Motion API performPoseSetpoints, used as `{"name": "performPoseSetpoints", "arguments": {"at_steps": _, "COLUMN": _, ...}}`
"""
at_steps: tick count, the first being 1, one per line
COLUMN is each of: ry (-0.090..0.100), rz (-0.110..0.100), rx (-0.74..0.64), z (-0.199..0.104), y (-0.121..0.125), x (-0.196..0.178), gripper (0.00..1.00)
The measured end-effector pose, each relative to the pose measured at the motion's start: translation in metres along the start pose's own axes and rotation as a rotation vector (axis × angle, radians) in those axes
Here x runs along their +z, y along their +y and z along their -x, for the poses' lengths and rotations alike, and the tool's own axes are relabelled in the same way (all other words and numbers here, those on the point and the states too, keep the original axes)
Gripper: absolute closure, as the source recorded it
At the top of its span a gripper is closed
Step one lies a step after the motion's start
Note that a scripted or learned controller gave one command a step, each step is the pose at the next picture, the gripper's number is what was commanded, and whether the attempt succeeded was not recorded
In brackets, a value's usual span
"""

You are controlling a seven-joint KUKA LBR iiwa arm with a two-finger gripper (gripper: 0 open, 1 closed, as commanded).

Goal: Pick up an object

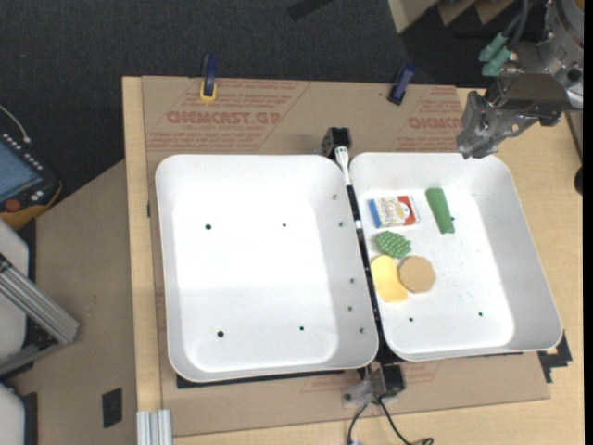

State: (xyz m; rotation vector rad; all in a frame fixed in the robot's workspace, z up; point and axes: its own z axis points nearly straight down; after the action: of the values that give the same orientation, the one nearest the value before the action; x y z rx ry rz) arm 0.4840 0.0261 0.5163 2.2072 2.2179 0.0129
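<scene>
The right bin (519, 248) holds several small objects near its left side: a red, white and blue packet (394, 211), a green stick (440, 210), a green textured piece (393, 243), a yellow piece (389, 279) and a tan round disc (417, 273) touching it. My gripper (478, 137) hangs above the bin's far right corner, well clear of all the objects. Nothing shows between its fingers.
The left bin (185, 286) sits beside the right one on a cardboard sheet (278, 109). Two clamps (208, 77) hold the cardboard's far edge. A black bracket (335, 143) sits at the bins' far junction, with cabling (380, 406) at the near edge.
</scene>
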Motion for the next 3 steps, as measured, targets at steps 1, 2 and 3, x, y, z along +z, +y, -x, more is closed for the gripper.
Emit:
{"name": "performPoseSetpoints", "arguments": {"at_steps": 1, "ry": 0.003, "rz": -0.022, "rx": -0.001, "z": -0.053, "y": -0.006, "x": 0.043, "gripper": 1.0}}
{"name": "performPoseSetpoints", "arguments": {"at_steps": 2, "ry": 0.005, "rz": -0.007, "rx": 0.001, "z": -0.092, "y": -0.004, "x": -0.022, "gripper": 1.0}}
{"name": "performPoseSetpoints", "arguments": {"at_steps": 3, "ry": 0.005, "rz": -0.012, "rx": -0.004, "z": -0.166, "y": 0.009, "x": -0.018, "gripper": 1.0}}
